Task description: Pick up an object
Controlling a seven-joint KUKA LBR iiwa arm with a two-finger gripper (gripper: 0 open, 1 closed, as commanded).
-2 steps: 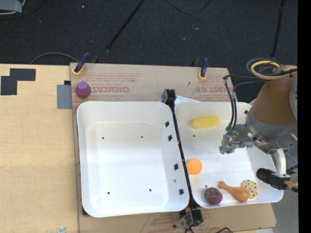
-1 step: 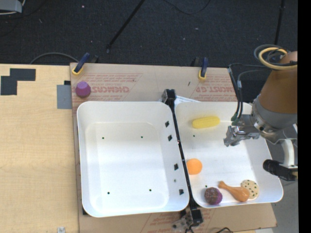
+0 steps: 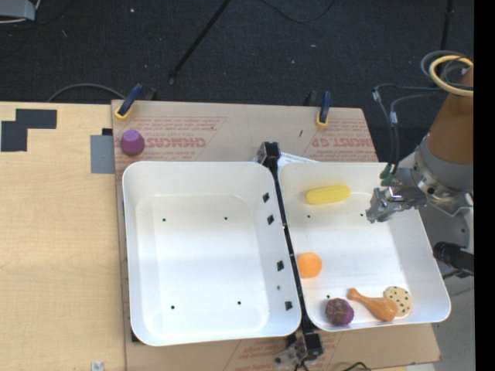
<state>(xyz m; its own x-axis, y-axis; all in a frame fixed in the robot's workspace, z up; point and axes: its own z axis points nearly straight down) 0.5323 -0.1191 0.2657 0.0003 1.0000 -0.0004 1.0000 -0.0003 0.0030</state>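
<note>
Arm enters from the right edge of frame, orange band at upper right, grey wrist below it angling down-left. End effector (image 3: 380,205) sits at right-center of frame, pointing down and left. Finger state unreadable at this resolution; nothing seen between them.

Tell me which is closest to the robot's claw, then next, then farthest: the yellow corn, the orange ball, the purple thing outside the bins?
From the gripper:
1. Yellow corn, just left of it in the right bin.
2. Orange ball, lower, beside the divider.
3. Purple thing, on the cardboard past the left bin.
</note>
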